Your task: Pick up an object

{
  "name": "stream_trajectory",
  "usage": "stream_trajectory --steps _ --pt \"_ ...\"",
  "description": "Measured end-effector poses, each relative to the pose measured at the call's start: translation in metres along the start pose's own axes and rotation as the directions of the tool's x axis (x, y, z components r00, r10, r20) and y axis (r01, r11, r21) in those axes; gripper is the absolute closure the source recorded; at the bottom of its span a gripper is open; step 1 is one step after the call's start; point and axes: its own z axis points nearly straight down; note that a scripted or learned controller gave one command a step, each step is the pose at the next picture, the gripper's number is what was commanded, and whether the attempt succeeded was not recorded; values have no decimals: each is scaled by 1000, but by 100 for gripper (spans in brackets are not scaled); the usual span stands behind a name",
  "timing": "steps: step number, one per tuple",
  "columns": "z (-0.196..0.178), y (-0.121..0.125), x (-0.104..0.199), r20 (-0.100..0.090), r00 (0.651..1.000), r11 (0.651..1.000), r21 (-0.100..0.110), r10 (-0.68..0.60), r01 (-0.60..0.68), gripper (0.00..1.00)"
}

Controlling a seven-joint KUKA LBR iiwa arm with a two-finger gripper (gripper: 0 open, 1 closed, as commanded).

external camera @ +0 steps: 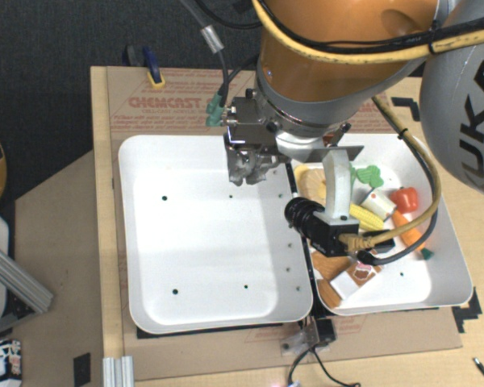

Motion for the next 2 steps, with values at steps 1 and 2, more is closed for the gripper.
stream_trajectory --steps 1,2 --pt "-117 33 25 -9 1000 1000 -28 6 -7 100" --pt "-110 32 24 -3 1000 1000 -14 8 -8 0"
